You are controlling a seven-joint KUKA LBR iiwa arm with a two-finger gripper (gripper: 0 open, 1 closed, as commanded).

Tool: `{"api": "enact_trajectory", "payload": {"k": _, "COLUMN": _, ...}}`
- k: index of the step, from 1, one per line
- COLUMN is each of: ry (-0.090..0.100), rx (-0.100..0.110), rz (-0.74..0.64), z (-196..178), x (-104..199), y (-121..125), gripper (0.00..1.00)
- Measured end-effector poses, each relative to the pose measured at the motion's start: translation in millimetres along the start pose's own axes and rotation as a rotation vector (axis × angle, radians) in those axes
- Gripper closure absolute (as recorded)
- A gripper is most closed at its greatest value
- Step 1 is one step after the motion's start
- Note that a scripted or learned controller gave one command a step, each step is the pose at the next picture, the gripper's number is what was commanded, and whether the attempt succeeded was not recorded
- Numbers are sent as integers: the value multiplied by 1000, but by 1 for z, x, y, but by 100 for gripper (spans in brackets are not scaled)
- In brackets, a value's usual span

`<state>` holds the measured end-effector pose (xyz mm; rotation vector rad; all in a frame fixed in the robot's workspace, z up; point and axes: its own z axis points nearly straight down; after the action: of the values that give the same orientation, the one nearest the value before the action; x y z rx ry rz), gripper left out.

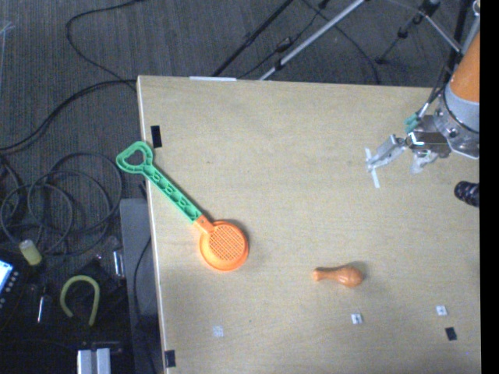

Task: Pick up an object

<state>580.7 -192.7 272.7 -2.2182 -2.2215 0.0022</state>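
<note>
Hovering with pale fingers spread and nothing between them, the gripper sits over bare tan surface. Below and slightly left lies the small orange pear-shaped plastic piece, long axis crosswise; the green-handled orange strainer lies farther left.

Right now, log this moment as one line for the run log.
phase: approach | gripper: upper right of bench, holding nothing | strainer: orange head, green handle, lying left | orange pear-shaped piece: lower centre, untouched
</note>
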Motion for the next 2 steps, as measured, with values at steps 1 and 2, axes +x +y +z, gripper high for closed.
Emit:
{"api": "enact_trajectory", "payload": {"k": 1, "ry": 0, "rx": 0, "rz": 126, "z": 76, "x": -29, "y": 39, "gripper": 0}}
{"api": "enact_trajectory", "payload": {"k": 2, "ry": -4, "rx": -1, "rz": 17, "z": 137, "x": -24, "y": 88, "gripper": 0}}
